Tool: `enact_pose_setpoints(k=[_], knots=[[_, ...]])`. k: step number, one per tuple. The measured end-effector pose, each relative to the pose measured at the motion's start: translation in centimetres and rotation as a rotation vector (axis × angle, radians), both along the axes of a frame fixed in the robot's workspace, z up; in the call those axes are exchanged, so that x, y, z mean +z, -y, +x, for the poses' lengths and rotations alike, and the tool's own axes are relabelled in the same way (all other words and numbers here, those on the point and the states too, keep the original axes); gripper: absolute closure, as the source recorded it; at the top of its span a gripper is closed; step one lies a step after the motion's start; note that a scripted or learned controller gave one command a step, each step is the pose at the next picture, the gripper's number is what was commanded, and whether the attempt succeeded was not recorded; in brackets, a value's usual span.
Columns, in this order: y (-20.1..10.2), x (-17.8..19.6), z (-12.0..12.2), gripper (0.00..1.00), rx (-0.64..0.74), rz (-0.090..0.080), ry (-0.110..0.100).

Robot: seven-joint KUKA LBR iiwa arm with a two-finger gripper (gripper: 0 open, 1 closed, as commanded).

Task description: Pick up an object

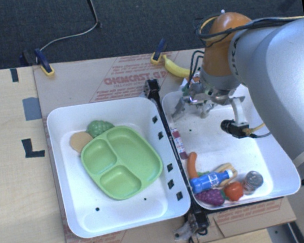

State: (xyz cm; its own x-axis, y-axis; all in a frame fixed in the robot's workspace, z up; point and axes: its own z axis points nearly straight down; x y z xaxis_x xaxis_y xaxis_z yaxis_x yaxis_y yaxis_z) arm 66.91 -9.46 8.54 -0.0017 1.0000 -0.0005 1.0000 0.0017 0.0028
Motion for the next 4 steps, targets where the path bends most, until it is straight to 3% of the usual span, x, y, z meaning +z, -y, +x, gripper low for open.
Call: enact_pose_setpoints(k=[4], knots=[[-0.02,-0.03,-0.06,0.0,-0.001,-0.002,-0.002]])
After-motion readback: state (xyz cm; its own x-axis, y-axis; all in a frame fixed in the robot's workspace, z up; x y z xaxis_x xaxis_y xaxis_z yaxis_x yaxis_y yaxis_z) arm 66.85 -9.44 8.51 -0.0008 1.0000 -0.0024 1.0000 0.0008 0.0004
